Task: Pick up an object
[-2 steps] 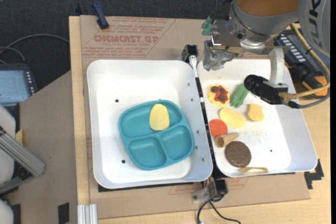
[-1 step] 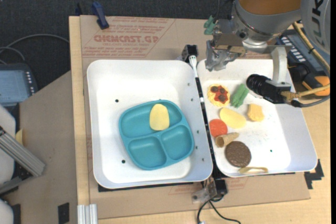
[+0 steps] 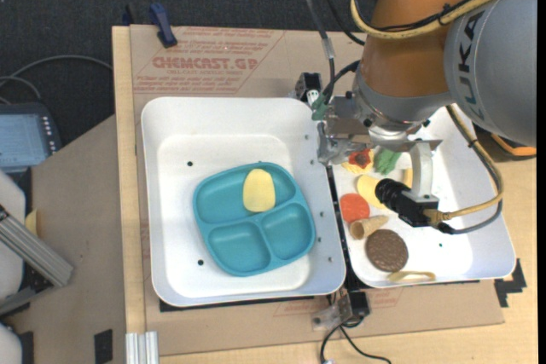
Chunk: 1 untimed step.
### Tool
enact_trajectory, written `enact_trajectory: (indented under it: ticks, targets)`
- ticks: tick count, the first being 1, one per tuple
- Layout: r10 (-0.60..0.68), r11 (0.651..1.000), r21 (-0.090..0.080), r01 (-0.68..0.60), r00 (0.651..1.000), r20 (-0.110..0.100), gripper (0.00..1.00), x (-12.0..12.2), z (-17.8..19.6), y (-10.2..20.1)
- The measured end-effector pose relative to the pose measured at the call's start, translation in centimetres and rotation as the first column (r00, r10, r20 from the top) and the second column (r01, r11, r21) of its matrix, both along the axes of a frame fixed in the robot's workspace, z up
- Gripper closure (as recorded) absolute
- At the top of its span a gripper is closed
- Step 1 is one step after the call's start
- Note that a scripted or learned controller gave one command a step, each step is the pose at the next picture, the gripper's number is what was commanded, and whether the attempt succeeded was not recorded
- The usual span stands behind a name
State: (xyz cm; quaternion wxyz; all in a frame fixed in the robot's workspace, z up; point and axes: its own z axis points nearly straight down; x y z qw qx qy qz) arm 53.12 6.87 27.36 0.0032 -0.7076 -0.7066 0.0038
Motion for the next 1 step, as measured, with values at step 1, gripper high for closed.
enact_trajectory:
  ticks: [1]
  targets:
    - [0.01, 1.0, 0.005, -0.01, 1.0, 0.021, 1.0, 0.98, 9.51, 8.46]
